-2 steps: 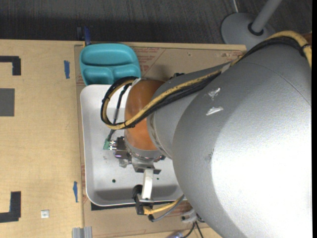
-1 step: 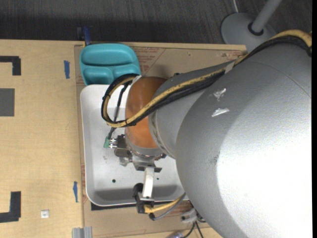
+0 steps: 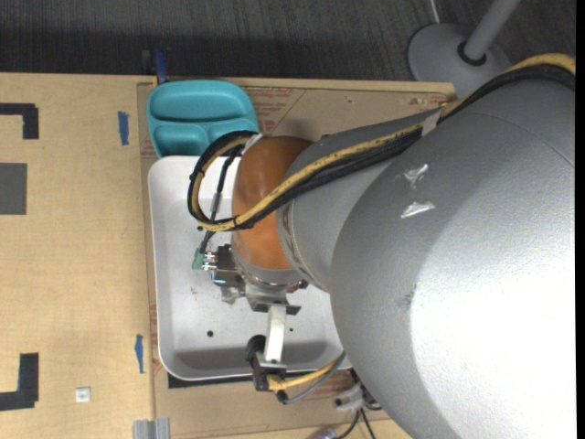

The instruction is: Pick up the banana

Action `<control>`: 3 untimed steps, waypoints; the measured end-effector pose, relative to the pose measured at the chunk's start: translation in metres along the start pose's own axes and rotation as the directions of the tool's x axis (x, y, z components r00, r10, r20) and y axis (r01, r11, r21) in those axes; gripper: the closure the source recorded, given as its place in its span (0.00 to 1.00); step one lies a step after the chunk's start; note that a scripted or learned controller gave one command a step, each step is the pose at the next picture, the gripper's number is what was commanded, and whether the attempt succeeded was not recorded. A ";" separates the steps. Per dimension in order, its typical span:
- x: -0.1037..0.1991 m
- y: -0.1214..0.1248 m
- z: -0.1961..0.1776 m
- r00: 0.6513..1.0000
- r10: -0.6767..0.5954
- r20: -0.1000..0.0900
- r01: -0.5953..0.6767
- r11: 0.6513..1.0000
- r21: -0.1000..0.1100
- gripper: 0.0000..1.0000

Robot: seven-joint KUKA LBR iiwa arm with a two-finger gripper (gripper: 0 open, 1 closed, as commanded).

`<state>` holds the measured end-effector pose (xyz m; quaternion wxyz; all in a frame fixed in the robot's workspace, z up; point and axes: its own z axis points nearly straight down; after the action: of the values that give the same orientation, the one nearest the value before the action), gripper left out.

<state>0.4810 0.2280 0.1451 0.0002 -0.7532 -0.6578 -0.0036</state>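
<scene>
Bare bin floor [image 3: 178,277] beside arm [image 3: 457,263]

Robot lab, cardboard-topped bench [image 3: 73,291], blue tape marks [image 3: 123,128], white bin [image 3: 174,337]

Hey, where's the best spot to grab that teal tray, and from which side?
The teal tray lies flat and looks too wide to span, and the arm hides its lower right corner, so probably pinch its raised left rim from above.

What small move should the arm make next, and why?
Probably a short lift straight up: the arm reaches over the white bin and hides most of its floor, so what lies beneath the wrist cannot be judged.
</scene>
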 end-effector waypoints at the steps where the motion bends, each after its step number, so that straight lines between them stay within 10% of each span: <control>1: 0.001 0.000 -0.010 1.000 -0.001 0.000 0.001 1.000 0.000 1.00; 2: -0.065 0.007 -0.040 0.877 -0.480 0.002 0.480 0.877 0.010 1.00; 3: -0.033 0.009 0.059 0.628 -0.779 0.000 0.778 0.628 0.005 1.00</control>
<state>0.4858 0.1945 0.0864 -0.0002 -0.3956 -0.9184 -0.0011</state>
